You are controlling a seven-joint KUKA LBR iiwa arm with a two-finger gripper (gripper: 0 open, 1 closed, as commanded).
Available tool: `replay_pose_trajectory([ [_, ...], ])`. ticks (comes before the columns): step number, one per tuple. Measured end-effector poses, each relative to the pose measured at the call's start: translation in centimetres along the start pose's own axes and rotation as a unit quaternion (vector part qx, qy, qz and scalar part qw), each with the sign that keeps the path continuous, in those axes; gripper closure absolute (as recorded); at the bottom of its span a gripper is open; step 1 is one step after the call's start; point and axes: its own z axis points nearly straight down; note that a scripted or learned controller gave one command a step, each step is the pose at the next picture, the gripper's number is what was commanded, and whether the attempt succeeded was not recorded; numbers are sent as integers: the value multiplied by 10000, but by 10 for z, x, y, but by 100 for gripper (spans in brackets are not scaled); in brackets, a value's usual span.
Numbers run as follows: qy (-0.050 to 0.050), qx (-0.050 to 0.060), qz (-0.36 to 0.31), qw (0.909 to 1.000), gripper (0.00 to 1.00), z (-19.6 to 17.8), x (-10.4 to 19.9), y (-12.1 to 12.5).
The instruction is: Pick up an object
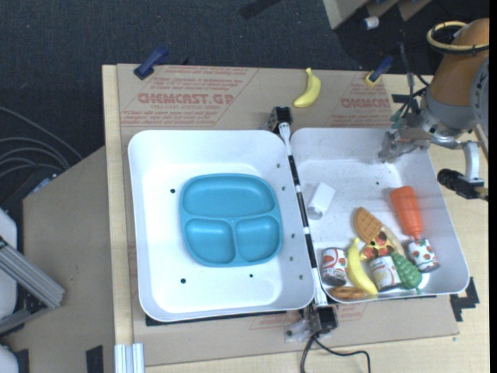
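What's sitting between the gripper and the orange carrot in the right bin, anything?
Nothing visible. The gripper sits at the far edge of the right bin, and only bare white floor separates it from the carrot. The other toys are piled nearer the camera, beyond the carrot.

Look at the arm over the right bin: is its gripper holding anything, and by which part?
Nothing is held. The gripper sits over bare floor at the right bin's far end, apart from the carrot.
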Motion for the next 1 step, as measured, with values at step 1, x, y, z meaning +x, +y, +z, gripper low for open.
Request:
replay_pose_trajectory([
  [1,0,3,0,10000,0,0,0,0],
])
